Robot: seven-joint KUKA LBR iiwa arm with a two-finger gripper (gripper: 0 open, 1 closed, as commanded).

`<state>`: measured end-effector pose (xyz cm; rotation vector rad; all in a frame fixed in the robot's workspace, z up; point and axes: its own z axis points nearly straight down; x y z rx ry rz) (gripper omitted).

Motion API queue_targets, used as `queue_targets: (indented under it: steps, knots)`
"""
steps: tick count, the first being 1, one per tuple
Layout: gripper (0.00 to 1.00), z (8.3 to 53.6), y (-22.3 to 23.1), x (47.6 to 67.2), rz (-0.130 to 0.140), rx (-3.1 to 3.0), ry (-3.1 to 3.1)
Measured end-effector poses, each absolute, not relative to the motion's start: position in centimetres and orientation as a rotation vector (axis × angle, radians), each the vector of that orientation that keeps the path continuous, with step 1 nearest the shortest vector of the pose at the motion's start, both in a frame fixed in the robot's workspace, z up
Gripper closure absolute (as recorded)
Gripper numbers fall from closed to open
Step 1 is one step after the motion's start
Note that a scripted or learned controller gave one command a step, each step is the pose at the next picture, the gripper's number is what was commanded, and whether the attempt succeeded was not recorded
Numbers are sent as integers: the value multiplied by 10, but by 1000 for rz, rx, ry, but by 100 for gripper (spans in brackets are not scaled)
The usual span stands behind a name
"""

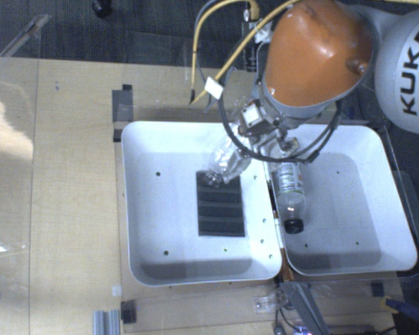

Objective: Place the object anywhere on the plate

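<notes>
A clear plastic bottle [289,187] with a black cap [293,225] lies in the right bin [377,187], close against its left wall, cap toward the front. A black ribbed plate [221,204] lies flat in the middle of the left bin [153,208]. My gripper [220,167] reaches down from the orange wrist [314,47] over the left bin, its tip at the plate's far left corner. The gripper is to the left of the bottle and apart from it. Nothing shows in the gripper's grasp.
The two white bins meet at a shared wall [274,208] just left of the bottle. A yellow cable [216,19] and black hoses loop from the wrist above the bins' far edge. Bare wooden bench [63,187] stretches to the left.
</notes>
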<state>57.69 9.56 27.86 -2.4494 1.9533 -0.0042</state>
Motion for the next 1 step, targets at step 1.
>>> queue_targets:
  steps: [1]
  knots:
    - [0,278,95,577,-4,-2449,1954]
